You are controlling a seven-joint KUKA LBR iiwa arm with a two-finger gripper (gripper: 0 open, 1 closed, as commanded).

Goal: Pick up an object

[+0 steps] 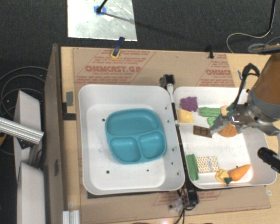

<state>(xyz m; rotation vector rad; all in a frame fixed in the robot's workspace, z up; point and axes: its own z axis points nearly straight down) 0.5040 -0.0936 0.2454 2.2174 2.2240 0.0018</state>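
We see the two-finger gripper (222, 123) low in the right white bin (256, 178), above the round orange piece (229, 131); its grip is unclear.

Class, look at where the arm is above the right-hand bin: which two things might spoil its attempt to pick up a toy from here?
1. The gripper is down among the orange piece, the brown bar and the green piece, which lie close together, so it may nudge or pinch a neighbour instead of one toy.
2. The brown bar looks flat against the right bin floor, so the gripper might slide off it.
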